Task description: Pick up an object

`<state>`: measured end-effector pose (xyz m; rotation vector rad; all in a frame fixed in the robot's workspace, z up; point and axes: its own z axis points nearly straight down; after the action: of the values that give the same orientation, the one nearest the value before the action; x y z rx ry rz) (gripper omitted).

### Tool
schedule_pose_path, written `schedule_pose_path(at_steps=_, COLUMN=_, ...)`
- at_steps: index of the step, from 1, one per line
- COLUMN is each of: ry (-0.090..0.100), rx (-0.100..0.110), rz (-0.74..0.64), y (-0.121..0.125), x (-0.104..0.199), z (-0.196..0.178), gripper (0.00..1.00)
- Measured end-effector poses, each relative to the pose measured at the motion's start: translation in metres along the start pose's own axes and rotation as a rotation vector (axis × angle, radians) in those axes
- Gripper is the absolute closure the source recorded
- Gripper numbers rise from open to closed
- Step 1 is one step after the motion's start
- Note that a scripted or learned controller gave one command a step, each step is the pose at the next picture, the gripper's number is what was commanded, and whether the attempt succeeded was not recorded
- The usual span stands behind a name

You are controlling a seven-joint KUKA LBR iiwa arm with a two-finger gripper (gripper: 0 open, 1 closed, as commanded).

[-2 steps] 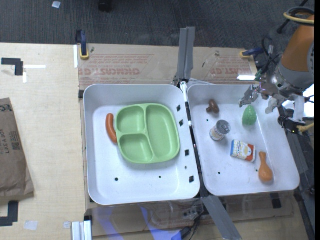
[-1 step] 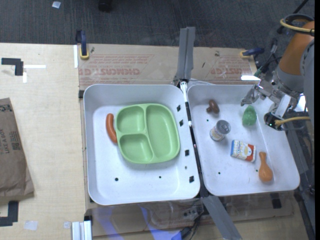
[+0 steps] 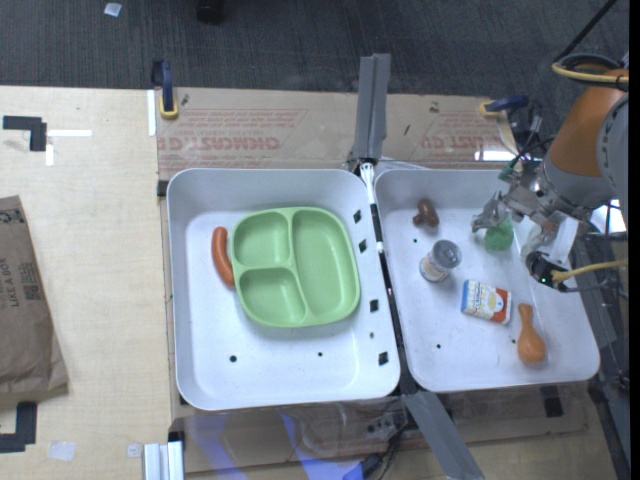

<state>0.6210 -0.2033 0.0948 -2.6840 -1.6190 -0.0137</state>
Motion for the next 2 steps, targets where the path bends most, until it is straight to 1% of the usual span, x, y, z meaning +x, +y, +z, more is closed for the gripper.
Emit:
schedule_pose_path(at_steps=1, ry=-0.012, rx=0.001, rz=0.147, y=-0.026, x=0.005, z=0.003, gripper=0.00)
schedule_pose_path(at_steps=2, ry=-0.013, rx=-0.002, rz=0.328, y=0.009, x=0.016, z=-0.153, gripper=0.00)
